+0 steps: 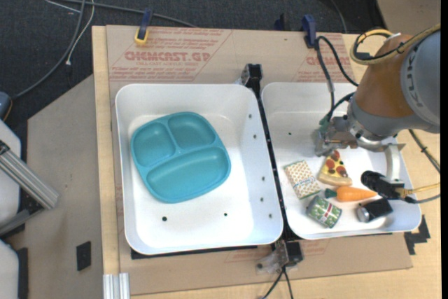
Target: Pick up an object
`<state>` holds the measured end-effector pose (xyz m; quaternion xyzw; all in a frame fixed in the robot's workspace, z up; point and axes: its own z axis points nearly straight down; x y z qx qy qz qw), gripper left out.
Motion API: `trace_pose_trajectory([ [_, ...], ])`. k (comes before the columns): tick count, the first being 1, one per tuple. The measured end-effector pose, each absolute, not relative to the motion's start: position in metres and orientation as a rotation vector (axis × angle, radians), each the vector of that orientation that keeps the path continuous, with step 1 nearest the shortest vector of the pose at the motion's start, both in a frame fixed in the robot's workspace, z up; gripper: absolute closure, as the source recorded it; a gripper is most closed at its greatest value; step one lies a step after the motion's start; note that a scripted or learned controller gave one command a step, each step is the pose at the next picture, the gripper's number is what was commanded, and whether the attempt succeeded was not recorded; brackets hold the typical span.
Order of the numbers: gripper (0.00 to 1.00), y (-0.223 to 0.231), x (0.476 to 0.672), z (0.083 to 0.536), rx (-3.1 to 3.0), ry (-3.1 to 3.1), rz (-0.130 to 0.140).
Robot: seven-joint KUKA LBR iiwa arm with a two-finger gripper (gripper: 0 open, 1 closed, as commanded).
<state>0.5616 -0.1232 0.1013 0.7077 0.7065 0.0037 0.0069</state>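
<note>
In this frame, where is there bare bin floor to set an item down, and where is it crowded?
Free: the left white bin floor around the teal divided plastic plate, and the right white bin far-left part. Crowded: its near-right part, around the toy pizza slice, orange carrot and end effector.

Evenly and brightly lit from above, with no hard glare. Soft, short shadows under the teal plate (181, 156) and along the inner walls of the left bin (133, 171). White surfaces near overexposure yet still textured. Dark floor at the top dim but legible. Fairly sharp throughout, slightly grainy, with mild bowing toward the edges.
</note>
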Motion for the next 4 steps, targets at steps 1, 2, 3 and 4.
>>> trace_pose_trajectory([
  [1, 1.0, -0.129, 0.561, 0.164, 2.217, 2.218, 0.006],
  [2, 1.0, -0.129, 0.562, 0.208, 2.216, 2.219, 0.006],
  [3, 1.0, -0.129, 0.564, 0.262, 2.215, 2.219, 0.007],
  [4, 1.0, -0.073, 0.554, 0.265, 2.217, 2.231, 0.002],
])
